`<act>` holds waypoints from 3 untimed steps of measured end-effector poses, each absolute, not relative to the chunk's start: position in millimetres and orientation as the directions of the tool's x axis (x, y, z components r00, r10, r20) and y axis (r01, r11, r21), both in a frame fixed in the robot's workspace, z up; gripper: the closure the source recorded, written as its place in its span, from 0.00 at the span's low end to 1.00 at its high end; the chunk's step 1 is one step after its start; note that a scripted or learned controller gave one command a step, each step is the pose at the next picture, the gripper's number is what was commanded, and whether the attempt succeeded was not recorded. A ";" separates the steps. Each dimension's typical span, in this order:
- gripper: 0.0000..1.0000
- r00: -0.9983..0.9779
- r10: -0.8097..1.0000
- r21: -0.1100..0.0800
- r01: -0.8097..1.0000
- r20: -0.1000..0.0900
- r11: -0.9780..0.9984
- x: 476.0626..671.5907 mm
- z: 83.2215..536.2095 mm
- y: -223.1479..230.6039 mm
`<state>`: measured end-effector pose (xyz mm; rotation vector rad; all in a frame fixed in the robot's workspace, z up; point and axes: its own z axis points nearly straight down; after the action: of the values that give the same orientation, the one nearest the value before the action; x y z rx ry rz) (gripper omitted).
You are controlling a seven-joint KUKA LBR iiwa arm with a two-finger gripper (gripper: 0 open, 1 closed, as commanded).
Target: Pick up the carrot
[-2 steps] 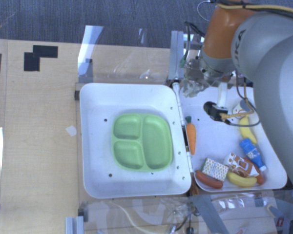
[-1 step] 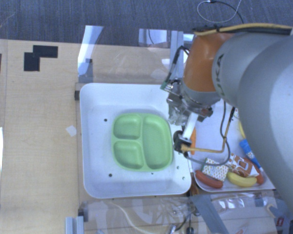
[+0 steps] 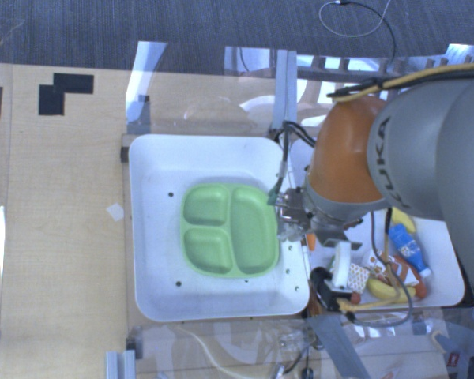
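Hovering low over right bin (image 3: 446,247), arm (image 3: 347,164) at its left wall. Step: approach to grasp. Carrot (image 3: 311,243), likely orange sliver just under wrist. Jaws' state: cannot tell. Next: centre over carrot, descend, close.

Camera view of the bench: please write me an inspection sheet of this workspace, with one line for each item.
Surface: left shallow white bin and right shallow white bin, side by side; the grey arm covers much of the right one.
Job's things: small orange sliver beside the wrist, perhaps the carrot; cannot tell.
Clutter: green divided plastic plate in the left bin; blue bottle and yellow banana in the right bin.
Grippers: gripper at the bins' shared edge, beside the plate.
Cables: thin looped cable on the floor.
Surroundings: grey carpet; pale wooden bench top.
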<state>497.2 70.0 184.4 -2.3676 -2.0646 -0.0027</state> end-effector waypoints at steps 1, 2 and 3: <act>1.00 0.516 0.857 0.004 0.857 0.002 -0.516 552.1 223.5 1.7; 1.00 0.667 0.745 -0.002 0.745 0.000 -0.667 518.0 209.9 49.5; 1.00 0.402 0.916 0.003 0.915 0.001 -0.402 589.4 184.5 25.7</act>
<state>589.4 25.7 184.5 -2.6323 -1.7185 -0.0040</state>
